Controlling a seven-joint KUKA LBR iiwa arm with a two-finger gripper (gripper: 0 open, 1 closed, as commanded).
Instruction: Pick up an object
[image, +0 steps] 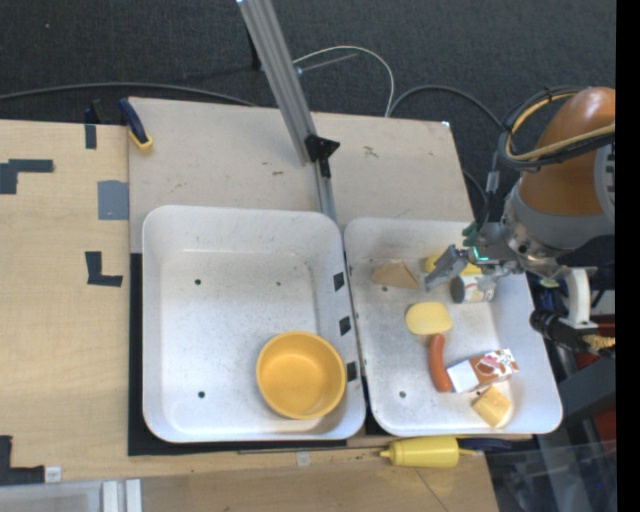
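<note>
A yellow mustard bottle (425, 452) lies on the counter (60, 300) edge, well below the gripper (462, 270). Nearer the gripper, in the right bin (385, 400), sit a cheese wedge (493, 406), a red-and-white carton (482, 369), a sausage (438, 362) and a yellow lemon-like piece (428, 319) just beneath it; a tan wedge (396, 275) lies just to its left. The orange bowl (300, 374) sits in the left bin (170, 400). Crowding risks a missed or double grasp. Whether the gripper is open or holding anything, I cannot tell; small items under it are blurred
</note>
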